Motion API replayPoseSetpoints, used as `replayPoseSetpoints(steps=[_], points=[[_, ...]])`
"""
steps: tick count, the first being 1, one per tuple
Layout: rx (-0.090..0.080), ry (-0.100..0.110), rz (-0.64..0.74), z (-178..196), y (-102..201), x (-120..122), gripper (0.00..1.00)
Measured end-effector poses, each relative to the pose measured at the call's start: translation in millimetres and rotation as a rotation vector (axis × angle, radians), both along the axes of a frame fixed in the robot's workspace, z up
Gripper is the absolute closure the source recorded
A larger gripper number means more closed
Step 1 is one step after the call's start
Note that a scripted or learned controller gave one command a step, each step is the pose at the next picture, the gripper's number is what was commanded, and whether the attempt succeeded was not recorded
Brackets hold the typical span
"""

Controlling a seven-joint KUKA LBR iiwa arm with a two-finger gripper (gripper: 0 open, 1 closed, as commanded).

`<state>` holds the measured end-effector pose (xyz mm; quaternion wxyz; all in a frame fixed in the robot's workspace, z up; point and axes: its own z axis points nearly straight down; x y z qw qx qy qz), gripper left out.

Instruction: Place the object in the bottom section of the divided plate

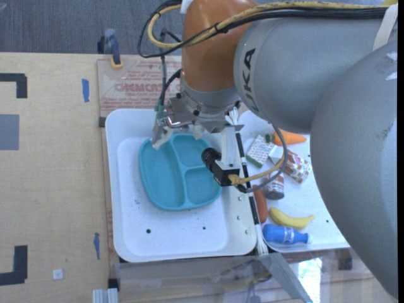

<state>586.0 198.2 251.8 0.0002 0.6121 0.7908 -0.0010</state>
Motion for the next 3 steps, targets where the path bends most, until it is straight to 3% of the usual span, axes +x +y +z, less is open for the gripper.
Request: replayPoseSetpoints(steps=[1,2,3], points=[[0.001,0.003,0.115,-128.7,-60.9,19.3,0.0],[0.003,0.002,0.112,-119.1,-61.2,21.0,1.0],[0.001,-0.003,0.582,-107.8,-70.0,37.1,1.0]])
